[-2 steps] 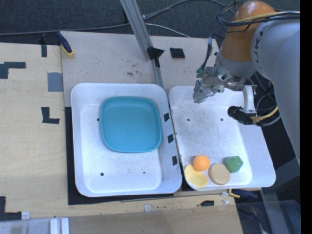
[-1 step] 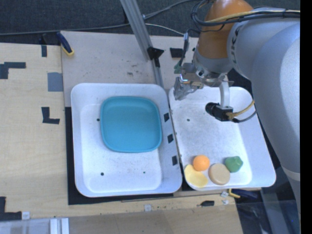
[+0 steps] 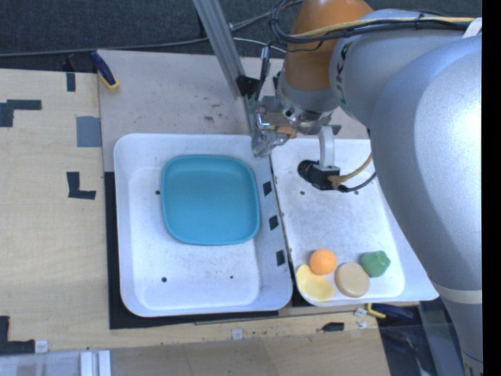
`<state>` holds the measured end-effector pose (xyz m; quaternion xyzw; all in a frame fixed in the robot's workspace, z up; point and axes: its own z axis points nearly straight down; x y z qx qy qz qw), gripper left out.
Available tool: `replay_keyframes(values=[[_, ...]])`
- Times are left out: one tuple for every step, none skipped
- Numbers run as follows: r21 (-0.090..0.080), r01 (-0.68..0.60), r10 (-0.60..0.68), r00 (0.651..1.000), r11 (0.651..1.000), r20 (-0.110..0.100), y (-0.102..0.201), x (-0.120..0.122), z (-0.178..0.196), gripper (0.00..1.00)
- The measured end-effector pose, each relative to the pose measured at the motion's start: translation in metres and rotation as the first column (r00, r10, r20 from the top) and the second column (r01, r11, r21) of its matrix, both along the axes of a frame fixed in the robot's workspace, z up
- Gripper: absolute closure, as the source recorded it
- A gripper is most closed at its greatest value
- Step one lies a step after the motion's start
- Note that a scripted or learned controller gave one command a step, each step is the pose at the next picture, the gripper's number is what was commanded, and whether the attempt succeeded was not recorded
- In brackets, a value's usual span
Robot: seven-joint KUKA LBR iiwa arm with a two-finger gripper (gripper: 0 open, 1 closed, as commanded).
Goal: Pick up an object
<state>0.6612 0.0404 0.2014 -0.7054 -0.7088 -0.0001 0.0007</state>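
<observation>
The arm is bulky, smooth and rounded, cased in pale grey; an orange band wraps it above the wrist. Thin dark cables loop over the orange section; a yellowish cable runs to a small black fitting beneath the metal wrist.

We look down at a slant from one fixed camera above the bench, near enough that both bins, left and right, sit mid-frame while the arm crowds our right
</observation>
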Motion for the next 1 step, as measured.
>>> replay_keyframes(values=[[0.0, 0.0, 0.0, 1.0, 1.0, 0.0, 0.0501, 0.0026, -0.0015, 1.0]])
